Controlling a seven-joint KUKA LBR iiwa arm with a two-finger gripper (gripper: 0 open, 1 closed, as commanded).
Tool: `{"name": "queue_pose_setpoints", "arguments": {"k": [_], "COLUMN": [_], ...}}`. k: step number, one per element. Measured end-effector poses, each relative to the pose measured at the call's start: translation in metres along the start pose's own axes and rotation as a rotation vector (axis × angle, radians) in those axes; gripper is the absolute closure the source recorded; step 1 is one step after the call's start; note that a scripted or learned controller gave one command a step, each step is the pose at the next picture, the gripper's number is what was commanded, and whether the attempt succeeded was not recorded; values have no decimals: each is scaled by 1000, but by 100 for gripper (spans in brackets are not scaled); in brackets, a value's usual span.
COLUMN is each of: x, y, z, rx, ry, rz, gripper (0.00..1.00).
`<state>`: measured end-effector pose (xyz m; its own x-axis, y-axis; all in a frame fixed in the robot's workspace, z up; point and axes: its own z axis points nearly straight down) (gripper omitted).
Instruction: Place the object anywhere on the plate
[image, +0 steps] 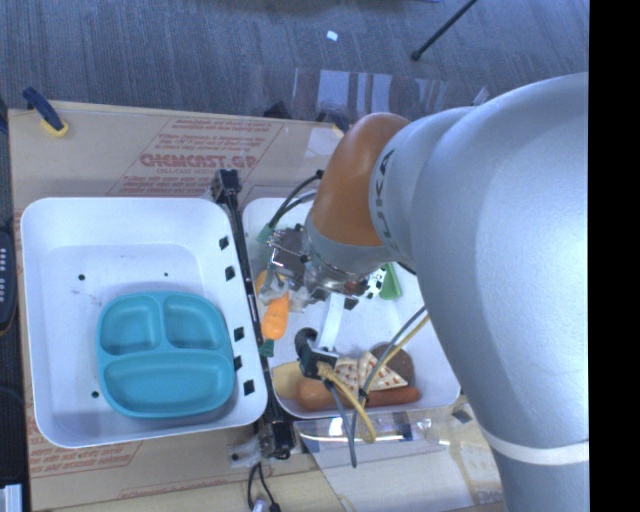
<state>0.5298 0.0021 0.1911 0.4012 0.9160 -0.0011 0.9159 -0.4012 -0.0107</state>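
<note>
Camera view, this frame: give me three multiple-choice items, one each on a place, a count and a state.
1. Where is the blue divided plastic plate?
A. left white bin
B. right white bin
C. cardboard

2. How many compartments does it have?
A. two
B. three
C. five

3. What lies on the plate?
A. a carrot
B. a sausage
C. nothing

Answers:
1 A, it sits on the left bin's floor.
2 B, two small above one wide.
3 C, the orange toy carrot is in the right bin, under the gripper.

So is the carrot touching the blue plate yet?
Apart. The camera view shows the carrot in the right bin, with the bin walls separating it from the blue plate in the left bin.
</note>
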Motion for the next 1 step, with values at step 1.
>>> {"name": "queue_pose_setpoints", "arguments": {"k": [1], "x": [0], "y": [0], "z": [0], "rx": [0], "ry": [0], "rz": [0], "gripper": [0]}}
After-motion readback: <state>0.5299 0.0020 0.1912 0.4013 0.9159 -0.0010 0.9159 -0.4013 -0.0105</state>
